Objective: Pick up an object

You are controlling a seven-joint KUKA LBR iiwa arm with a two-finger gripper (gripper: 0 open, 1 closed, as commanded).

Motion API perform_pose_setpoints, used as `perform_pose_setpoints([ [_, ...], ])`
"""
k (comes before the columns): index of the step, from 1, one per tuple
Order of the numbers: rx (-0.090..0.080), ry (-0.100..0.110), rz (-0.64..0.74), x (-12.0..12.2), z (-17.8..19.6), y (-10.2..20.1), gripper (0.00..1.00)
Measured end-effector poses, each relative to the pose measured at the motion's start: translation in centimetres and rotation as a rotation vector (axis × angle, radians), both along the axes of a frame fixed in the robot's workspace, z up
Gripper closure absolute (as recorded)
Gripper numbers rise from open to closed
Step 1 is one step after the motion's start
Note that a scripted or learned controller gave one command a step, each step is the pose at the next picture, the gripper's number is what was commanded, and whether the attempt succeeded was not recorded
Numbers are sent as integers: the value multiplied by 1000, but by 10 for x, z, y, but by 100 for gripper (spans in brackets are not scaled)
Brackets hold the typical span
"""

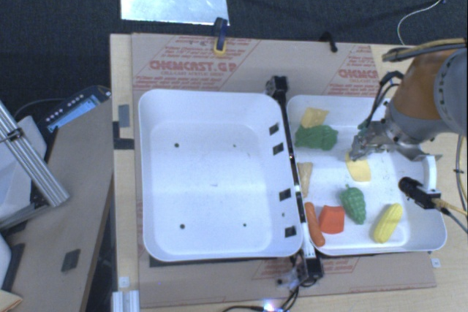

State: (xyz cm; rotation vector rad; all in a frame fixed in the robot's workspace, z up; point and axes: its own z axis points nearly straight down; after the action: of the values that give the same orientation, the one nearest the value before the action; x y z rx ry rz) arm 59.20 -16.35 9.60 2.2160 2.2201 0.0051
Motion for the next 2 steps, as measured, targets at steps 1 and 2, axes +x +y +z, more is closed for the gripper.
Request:
perform_pose_setpoints([
  [1, -5, -5, -3, 6, 93, -46, 100],
  [2, -1, -1, 3, 30, 130, -43, 100],
])
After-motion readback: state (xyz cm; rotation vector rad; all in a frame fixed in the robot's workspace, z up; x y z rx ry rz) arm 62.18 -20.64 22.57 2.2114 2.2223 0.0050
